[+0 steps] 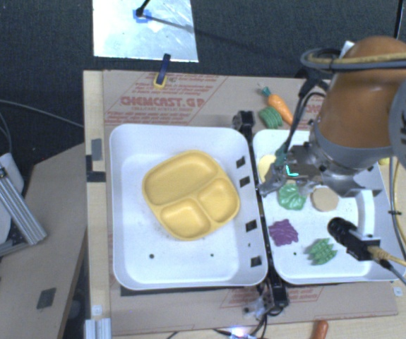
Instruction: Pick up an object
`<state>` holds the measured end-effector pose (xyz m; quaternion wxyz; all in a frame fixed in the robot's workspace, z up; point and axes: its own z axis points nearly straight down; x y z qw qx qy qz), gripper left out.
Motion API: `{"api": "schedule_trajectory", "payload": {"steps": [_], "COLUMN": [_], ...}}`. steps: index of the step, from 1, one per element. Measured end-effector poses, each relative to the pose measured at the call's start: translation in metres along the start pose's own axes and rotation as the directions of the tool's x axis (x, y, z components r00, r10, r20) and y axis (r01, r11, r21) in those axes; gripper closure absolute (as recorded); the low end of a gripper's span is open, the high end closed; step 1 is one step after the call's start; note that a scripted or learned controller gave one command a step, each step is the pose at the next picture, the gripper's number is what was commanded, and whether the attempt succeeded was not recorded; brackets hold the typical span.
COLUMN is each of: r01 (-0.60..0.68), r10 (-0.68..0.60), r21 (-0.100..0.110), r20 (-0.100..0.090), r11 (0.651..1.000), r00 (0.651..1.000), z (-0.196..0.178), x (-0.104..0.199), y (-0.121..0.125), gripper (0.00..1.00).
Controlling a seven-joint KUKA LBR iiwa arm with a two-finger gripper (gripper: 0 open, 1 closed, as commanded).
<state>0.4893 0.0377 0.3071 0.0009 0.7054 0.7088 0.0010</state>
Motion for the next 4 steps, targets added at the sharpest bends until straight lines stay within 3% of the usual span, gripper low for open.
{"api": "schedule_trajectory", "payload": {"steps": [1,2,3,4], "r01": [0.006,0.005,0.010,0.010], "r10": [-0.006,-0.005,-0.010,-0.010], "r21": [-0.003,-0.002,-0.005,-0.004], "r20": [0.000,0.000,0.000,0.001], "r11": [1.000,1.000,1.000,1.000], "r00": [1.000,1.000,1.000,1.000], "z": [-0.011,-0.010,-0.021,-0.021], "x": [0.000,0.000,0.000,0.000], "y": [0.001,0.001,0.002,0.002], "gripper": [1.00,0.00,1.00,0.00]}}
